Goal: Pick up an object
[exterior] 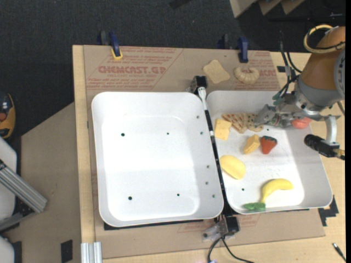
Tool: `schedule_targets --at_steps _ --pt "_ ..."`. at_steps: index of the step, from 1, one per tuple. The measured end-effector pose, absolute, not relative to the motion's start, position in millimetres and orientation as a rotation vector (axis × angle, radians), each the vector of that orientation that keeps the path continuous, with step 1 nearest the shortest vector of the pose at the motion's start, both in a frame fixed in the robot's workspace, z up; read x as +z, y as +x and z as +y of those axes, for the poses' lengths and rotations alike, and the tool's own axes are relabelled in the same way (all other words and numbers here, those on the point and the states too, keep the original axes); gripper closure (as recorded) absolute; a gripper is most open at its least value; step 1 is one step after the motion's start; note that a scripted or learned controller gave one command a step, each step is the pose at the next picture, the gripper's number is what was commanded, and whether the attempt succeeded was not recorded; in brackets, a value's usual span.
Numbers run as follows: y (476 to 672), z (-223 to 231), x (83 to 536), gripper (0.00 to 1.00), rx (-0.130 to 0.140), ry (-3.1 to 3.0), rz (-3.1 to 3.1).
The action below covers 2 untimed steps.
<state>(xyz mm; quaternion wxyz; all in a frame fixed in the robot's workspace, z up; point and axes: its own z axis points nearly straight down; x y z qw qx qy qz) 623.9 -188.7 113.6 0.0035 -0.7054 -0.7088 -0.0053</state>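
The right bin (pixel 307 163) holds several toy foods. A brown waffle-like piece (pixel 237 120) lies at the back, with a pale yellow block (pixel 222 129) beside it. Near the middle are a small yellow wedge (pixel 251 144) and a red strawberry (pixel 268 144). Closer to the front lie a yellow lemon shape (pixel 233 167), a banana (pixel 276 188) and a green piece (pixel 254 206). My gripper (pixel 267 116) is low over the back of this bin, just right of the waffle piece and above the strawberry. A pink-red piece (pixel 300 123) lies right of it.
The left bin (pixel 109 147) sits beside the right one. A tan cracker shape (pixel 215 71) and a ring-shaped pastry (pixel 247 74) lie on the board behind the bins. The arm (pixel 321 75) and a black part (pixel 321 144) hang over the right bin's right side.
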Motion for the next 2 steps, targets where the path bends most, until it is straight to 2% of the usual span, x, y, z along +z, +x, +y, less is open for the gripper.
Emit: schedule_targets --at_steps 1,2 --pt "590.3 -135.8 82.8 0.0 0.003 -2.212 -2.22" --pt "663.5 -98.5 83.7 0.0 0.032 -2.205 -2.223"
